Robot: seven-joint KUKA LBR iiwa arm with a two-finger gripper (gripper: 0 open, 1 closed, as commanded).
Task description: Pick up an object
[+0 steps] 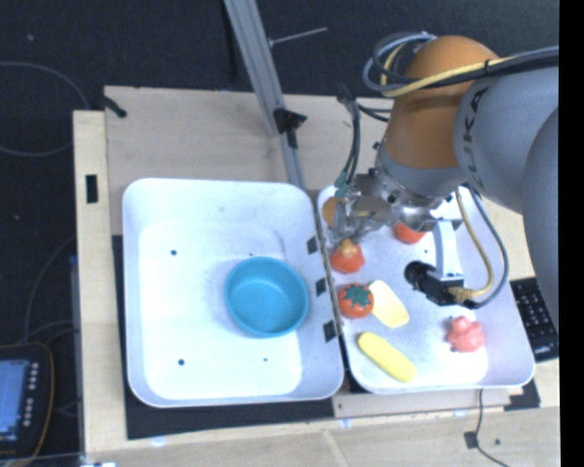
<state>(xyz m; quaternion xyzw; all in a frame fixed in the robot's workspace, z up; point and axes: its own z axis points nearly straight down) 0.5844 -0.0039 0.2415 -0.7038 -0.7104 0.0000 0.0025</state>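
- Orange-red and round, a small tomato-like toy (pixel 346 255) lies at the left edge of the right bin (pixel 496 363), directly under the gripper (pixel 348 224); it looks like the object being tried for.
- Whether the gripper is spread or closed I cannot tell: it shows as a blurred metal cluster just above the toy, and nothing can be seen clamped in it.
- Other candidates share that bin: a second red tomato with a green top (pixel 356 301) just below the first, a pale yellow piece (pixel 390 309) touching it on the right, a yellow banana-like piece (pixel 385 356) near the front, a pink toy (pixel 464 333) towards the right, and a red item (pixel 410 232) partly hidden under the wrist.
- A blue bowl (pixel 266 296) sits alone in the left bin (pixel 165 212).
- Judged by its look, the round toy is light, hollow plastic: stiff enough, but smooth and liable to roll or squirt out of a pinch.
- Best hold is probably across its widest middle, squarely centred.
- The bin wall just beside it on the left leaves little room on that side, so a slightly off-centre closing could nudge it away.
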